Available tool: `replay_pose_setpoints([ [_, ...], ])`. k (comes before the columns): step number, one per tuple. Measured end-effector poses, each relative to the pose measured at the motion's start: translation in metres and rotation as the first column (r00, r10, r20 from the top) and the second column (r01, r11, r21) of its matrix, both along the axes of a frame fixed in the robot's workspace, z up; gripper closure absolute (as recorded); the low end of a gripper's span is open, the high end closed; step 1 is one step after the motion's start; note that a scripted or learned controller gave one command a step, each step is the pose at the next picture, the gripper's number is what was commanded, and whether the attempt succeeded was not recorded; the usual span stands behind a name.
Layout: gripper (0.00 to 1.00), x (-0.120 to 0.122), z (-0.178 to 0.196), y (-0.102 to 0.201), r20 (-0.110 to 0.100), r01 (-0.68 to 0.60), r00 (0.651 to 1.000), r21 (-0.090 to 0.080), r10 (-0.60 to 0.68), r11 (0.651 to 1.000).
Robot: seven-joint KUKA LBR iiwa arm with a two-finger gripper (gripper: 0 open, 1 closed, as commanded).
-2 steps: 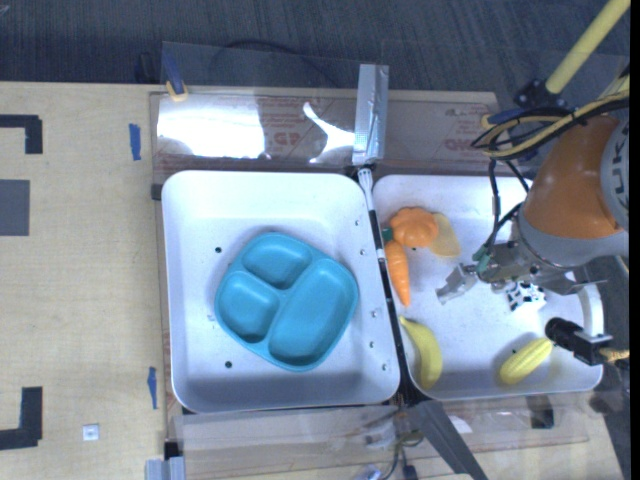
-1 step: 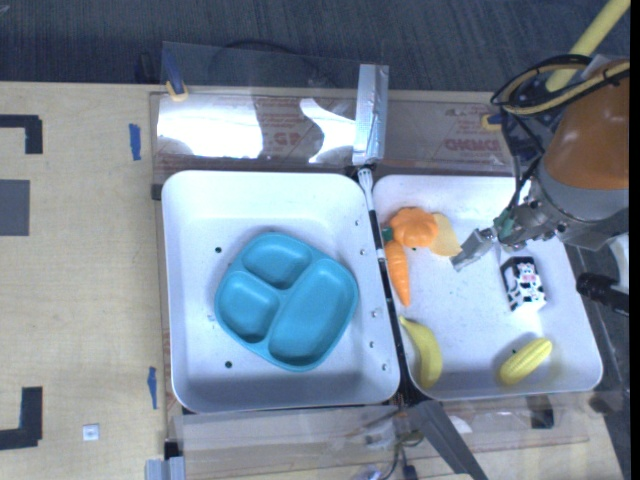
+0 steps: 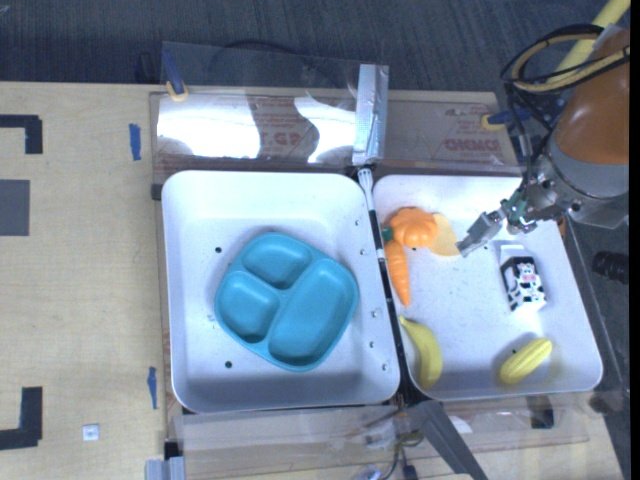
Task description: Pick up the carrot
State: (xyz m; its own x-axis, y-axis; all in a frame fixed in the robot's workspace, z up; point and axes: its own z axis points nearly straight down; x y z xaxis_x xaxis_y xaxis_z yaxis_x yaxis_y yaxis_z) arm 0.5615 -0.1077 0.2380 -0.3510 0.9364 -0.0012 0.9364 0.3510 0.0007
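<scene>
- Over the right bin [image 3: 575, 298], upper part, sits my pincer [image 3: 478, 233], reaching in from the right, tilted down-left.
- Can't tell how my pincer is set, nothing visibly gripped.
- Carrot [image 3: 398, 272] lies left and slightly below my pincer, along the bin's left wall, tip pointing down.
- Orange lumpy toy [image 3: 417, 227] just left of my pincer, touching the carrot's top.
- Cow figure [image 3: 522, 282] below-right.
- Banana [image 3: 424, 349] and lemon [image 3: 525, 359] well below.
- Blue divided plate [image 3: 288, 299] far left, in the left bin [image 3: 190, 208].

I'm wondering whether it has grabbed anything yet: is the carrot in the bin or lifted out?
In the bin. The carrot lies flat on the right bin floor by its left wall, beside the gripper.
</scene>
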Motion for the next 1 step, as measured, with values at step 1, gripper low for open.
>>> replay_pose_setpoints([
  [1,0.0,0.0494,-0.0926,-0.0065,-0.005,-0.266,0.964,0.003,0.266,0.964],
])
